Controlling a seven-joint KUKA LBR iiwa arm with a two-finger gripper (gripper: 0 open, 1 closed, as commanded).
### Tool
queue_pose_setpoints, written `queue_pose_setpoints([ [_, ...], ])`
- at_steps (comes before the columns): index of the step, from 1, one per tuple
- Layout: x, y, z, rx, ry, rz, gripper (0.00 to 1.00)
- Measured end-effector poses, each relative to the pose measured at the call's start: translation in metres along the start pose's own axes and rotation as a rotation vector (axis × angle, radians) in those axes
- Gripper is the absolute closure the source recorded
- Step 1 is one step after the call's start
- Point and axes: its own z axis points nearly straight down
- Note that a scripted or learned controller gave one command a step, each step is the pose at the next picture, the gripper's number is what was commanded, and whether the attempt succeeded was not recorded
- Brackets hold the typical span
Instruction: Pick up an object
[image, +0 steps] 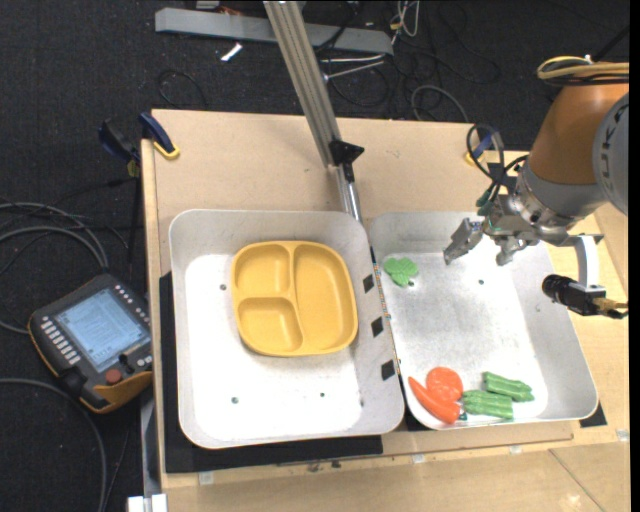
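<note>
The gripper (486, 246) hangs over the far part of the right bin (545, 330), its two fingers spread apart with nothing between them. In that bin a small green leaf-shaped toy (401, 270) lies at about nine o'clock from the gripper, near the bin's left wall; its outline is too blobby to give a firm long axis. At the near edge, around six o'clock, an orange carrot (434, 399) points from ten toward four o'clock, touching a red tomato (445, 381). Two green pea pods (497, 395) lie just beside them, long axes roughly three-to-nine. The left bin (200, 330) holds a yellow divided plate (295, 298). No writing is legible.
</note>
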Motion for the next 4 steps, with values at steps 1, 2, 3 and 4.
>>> queue_pose_setpoints([
  [1,0.0,0.0,0.0,0.0,0.0,0.0,0.0],
  [2,0.0,0.004,0.063,0.006,0.0,0.002,0.0],
  [3,0.001,0.003,0.105,0.003,-0.001,0.002,0.0],
  [4,0.0,0.004,0.092,-0.002,-0.002,0.002,1.0],
])
